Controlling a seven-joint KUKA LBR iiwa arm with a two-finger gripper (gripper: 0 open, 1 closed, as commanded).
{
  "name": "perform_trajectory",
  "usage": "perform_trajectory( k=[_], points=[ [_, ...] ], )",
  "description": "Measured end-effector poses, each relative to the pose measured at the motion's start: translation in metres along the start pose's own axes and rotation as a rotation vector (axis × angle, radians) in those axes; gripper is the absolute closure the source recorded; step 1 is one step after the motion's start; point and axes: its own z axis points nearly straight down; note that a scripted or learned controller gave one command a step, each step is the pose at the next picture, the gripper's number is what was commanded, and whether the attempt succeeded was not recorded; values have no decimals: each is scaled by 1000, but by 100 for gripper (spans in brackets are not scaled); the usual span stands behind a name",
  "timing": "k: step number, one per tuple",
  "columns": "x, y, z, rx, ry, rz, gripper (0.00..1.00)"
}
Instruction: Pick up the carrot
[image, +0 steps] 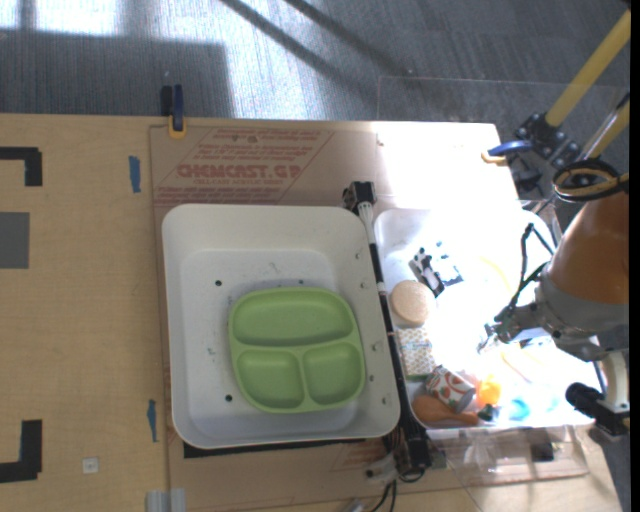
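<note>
**Arm over the right bin, carrot at its near edge**

The carrot (440, 410) lies in the right bin (400, 225), at the bottom-left corner of that bin as the camera sees it, a dull orange shape partly tucked under a crumpled red-and-white packet (452, 388). Just to its right sit a small bright orange piece (488, 392) and a blue ring-like item (519, 409). Above the packet lies a patterned square (417, 355), and above that a round tan object, possibly a bread roll (409, 303). A small black-and-white item (434, 268) lies farther up the bin. Much of this bin is washed out by glare, so its contents on the right are hard to read.

The arm's orange band (600, 250) shows at the right edge, and the gripper (497, 335) hangs over the right side of the bin, well apart from the carrot; whether its fingers are spread or pressed together cannot be told in the glare.

The left bin (190, 300) holds a green divided plate (296, 346) with three compartments, lying flat near the middle.
</note>
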Motion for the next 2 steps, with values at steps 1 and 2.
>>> perform_trajectory(
  k=[1, 2],
  points=[
    [0, -1, 1, 2, 0, 1, 0],
    [7, 2, 57, -4, -2, -151, 0]
  ],
)
